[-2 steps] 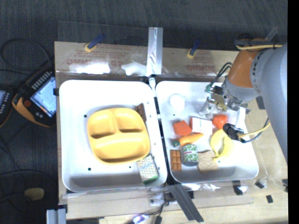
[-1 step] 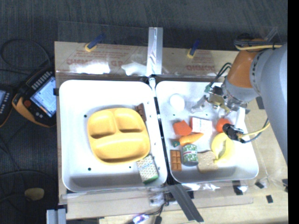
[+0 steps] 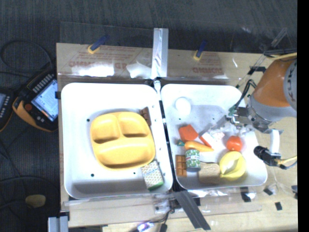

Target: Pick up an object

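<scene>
While over right bin point(image 3: 251, 178), arm point(image 3: 275, 93) low.

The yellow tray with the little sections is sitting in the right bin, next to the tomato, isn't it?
Not quite. The camera view shows the yellow tray in the left bin. The tomato is in the right bin, beside the banana.

KUKA iiwa arm point(image 3: 275, 93): grey casing, broad orange band above the wrist.
Rounded, smooth segments; thin black cables point(image 3: 247, 88) loop beside the wrist; dark metal fittings with small green detail at the wrist end.
</scene>
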Tool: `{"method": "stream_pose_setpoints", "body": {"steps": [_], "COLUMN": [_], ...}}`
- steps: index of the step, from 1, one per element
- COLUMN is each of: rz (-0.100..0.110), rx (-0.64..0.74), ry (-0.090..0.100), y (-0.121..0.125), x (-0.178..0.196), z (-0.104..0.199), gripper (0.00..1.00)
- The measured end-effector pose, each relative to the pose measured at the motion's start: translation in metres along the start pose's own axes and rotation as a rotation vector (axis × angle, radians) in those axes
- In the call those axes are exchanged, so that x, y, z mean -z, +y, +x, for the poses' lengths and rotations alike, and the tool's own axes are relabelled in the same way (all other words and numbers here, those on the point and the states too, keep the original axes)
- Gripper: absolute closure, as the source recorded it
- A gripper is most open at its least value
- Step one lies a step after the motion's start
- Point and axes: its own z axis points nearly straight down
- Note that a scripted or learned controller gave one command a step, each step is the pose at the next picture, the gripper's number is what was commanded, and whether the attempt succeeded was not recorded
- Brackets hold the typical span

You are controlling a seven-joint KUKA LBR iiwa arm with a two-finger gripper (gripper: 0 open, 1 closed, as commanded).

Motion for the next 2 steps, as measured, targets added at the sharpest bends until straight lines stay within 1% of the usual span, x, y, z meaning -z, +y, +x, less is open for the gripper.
{"method": "stream_pose_setpoints", "body": {"steps": [1, 2], "rz": [0.0, -0.021], "rx": [0.023, 0.053], "ry": [0.005, 0.005], "y": [-0.012, -0.018], "x": [0.004, -0.023], "z": [-0.012, -0.003], "gripper": [0.0, 0.0]}}
